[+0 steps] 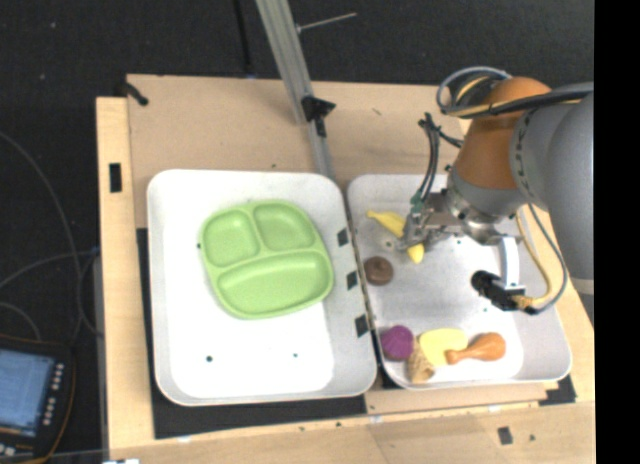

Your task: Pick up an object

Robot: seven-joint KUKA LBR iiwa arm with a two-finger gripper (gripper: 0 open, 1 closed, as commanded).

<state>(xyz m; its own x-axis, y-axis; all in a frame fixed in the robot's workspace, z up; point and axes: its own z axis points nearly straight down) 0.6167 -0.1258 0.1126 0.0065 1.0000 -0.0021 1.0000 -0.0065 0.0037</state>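
My gripper (420,232) hangs low over the upper left part of the right bin (540,337). Directly at it lies a yellow banana-shaped object (388,221); one end pokes out to the left and another yellow bit shows just below the gripper. Whether the banana is gripped or only lies under the gripper is not visible. A brown round object (378,270) sits just below and to the left of the gripper, near the bin's left wall.
Along the right bin's front edge lie a purple object (397,341), a pale yellow piece (443,341), an orange-brown gourd shape (478,349) and a small tan item (420,367). The left bin (180,352) holds a green divided plate (265,259). A metal pole (290,62) rises behind the bins.
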